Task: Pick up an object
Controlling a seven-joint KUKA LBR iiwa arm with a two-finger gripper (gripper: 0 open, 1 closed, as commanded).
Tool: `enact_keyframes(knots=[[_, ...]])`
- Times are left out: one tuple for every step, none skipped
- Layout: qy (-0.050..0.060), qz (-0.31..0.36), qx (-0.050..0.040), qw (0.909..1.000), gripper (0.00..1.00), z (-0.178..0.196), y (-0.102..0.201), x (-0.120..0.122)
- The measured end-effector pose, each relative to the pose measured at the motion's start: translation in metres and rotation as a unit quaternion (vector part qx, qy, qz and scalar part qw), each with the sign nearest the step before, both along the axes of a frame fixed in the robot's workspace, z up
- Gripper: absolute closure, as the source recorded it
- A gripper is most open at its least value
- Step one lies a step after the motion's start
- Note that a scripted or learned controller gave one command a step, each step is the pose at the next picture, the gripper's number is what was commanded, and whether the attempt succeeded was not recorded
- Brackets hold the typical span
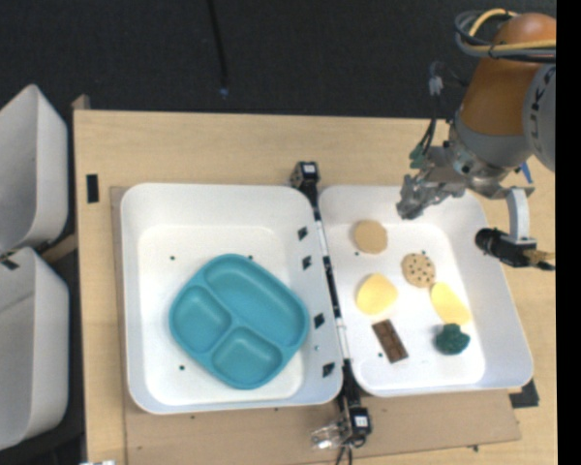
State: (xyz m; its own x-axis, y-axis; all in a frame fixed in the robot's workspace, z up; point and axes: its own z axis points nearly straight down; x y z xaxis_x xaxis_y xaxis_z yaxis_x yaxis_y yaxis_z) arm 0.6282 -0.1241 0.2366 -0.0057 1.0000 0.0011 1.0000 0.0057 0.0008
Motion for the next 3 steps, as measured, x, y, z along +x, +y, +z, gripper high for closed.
enact_keyframes(knots=[[0.0,0.001,0.0001,1.0,1.0,0.004,0.061,-0.004],[0.001,0.0,0.0003,1.0,1.0,0.014,0.112,-0.018],[0.001,0.0,-0.0004,1.0,1.0,0.006,0.158,-0.022]])
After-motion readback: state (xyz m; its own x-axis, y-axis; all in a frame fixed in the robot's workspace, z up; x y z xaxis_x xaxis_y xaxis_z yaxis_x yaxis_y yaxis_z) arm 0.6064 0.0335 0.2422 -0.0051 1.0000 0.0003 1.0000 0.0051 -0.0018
